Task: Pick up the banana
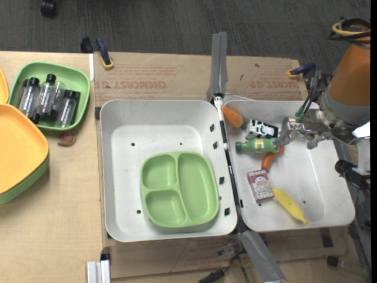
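While the banana (290, 205) lies apart, whether the jaws (290, 131) are parted cannot be told.

Left bin (118, 175): divided tray (179, 188) inside. Right bin (330, 205): banana (290, 205) at near side, packet (260, 185) just left of it, bottle (257, 146) behind. Pincer (290, 133) just right of bottle.

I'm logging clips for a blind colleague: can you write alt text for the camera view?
A banana lies untouched near the front of the right bin, while the arm's pincer hovers farther back by a green bottle. A pink packet lies beside the banana; the left bin holds a green tray.
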`<state>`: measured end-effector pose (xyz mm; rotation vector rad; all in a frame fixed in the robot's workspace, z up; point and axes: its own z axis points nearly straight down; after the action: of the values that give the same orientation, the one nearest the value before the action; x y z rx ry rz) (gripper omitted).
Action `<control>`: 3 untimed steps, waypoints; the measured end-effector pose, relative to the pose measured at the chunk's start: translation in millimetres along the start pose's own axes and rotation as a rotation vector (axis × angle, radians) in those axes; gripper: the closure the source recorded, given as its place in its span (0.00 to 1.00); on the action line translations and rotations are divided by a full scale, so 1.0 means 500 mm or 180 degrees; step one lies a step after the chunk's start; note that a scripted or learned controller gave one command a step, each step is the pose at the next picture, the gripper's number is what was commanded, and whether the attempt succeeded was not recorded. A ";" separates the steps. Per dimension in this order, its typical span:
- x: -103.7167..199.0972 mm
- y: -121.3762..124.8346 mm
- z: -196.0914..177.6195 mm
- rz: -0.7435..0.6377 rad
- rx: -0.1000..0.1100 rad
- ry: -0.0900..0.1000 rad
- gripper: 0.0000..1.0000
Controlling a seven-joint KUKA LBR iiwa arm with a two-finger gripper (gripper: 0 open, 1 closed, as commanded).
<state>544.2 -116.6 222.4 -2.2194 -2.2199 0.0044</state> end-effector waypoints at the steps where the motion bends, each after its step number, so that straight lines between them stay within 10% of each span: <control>1: -0.096 -0.101 0.216 -0.0066 -0.0001 0.0004 0.00; 2: -0.098 -0.100 0.199 -0.0058 -0.0002 0.0002 1.00; 3: -0.101 -0.068 0.234 -0.0747 -0.0008 0.0000 1.00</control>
<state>509.9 -167.3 105.3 -1.9451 -2.4656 0.0013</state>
